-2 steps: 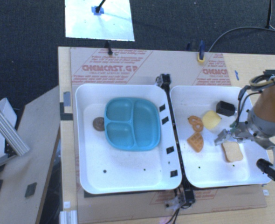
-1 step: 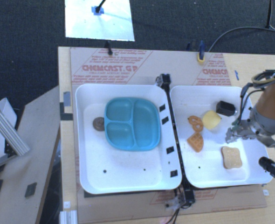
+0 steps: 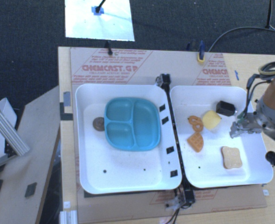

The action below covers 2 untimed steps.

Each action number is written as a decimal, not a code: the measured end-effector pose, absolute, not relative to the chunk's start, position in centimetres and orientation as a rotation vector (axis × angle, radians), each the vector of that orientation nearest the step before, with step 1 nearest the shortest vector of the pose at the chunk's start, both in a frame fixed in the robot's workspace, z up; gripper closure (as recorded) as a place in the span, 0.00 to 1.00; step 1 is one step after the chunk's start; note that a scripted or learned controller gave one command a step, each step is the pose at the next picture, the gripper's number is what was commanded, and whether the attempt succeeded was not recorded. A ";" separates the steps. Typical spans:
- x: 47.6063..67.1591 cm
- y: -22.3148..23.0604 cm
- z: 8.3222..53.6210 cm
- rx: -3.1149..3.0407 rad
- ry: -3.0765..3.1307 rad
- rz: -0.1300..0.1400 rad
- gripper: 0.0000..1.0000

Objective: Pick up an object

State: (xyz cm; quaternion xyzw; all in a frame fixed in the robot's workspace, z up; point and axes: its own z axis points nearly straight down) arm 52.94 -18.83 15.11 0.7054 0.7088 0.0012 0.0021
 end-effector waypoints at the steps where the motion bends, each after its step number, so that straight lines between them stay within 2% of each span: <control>1: 52.9 -18.4 21.4 2.211 2.223 0.005 1.00; 2: 53.0 -18.4 23.4 2.212 2.224 0.003 1.00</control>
